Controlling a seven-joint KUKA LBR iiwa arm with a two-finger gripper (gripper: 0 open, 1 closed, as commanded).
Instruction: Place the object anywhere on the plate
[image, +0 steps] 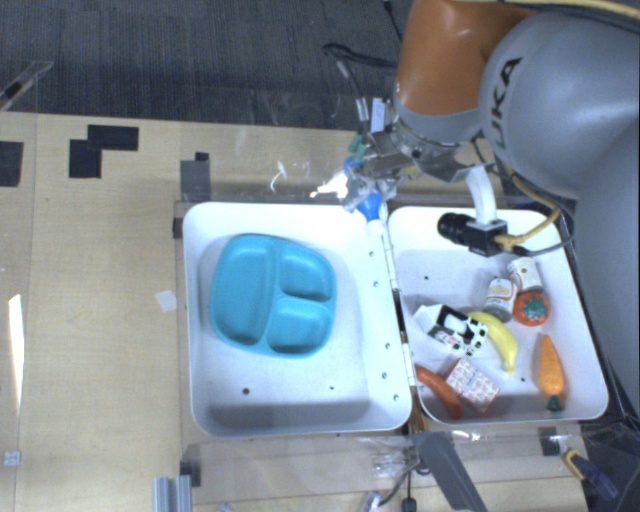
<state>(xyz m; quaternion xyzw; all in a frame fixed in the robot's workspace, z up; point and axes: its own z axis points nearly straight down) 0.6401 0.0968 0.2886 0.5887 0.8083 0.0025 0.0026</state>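
Above the bins' far shared edge, the pincer (372, 190) seems to grip a blue object (368, 205), though uncertainly; best swing left and lower gently over the plate (270, 293).

plate (271, 292): blue, three compartments, lies flat in the left bin. object (368, 204): small, blue, at the gripper's tip above the bins' shared far edge.

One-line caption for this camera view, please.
Gripper holds a blue object above the divider between bins, near the blue plate.
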